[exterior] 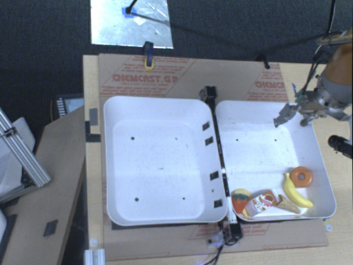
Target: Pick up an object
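While curved and yellow, the banana [297,192] lies beside an orange ring [301,176].

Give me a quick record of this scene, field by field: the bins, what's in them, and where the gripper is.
left bin: no items seen inside
right bin: holds all the items, bunched at its near edge
banana: by the near right corner
orange ring: beside the banana's upper end
small packet: lying flat, left of the banana
round orange-red item: near left corner
gripper: above the right bin's far right part, holding nothing
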You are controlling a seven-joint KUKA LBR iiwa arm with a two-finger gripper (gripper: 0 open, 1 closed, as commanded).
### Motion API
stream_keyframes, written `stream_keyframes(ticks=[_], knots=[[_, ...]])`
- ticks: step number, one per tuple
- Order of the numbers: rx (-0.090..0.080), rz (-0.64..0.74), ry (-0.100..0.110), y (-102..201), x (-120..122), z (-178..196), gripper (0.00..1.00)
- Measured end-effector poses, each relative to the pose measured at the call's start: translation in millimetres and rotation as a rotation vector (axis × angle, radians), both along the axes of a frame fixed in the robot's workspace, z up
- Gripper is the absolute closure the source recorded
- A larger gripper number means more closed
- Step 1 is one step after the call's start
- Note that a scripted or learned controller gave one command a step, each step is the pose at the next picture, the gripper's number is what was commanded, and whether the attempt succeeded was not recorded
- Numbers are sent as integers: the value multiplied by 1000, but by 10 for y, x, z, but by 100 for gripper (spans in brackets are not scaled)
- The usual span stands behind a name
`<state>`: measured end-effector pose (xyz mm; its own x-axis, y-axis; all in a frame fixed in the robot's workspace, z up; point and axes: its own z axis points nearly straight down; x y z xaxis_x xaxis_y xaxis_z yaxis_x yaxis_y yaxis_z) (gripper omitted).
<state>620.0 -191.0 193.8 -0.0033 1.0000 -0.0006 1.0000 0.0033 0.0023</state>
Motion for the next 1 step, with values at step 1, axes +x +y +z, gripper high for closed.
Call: stream_keyframes(ticks=[1], knots=[[3, 4, -1, 624, -1086, 801, 0]])
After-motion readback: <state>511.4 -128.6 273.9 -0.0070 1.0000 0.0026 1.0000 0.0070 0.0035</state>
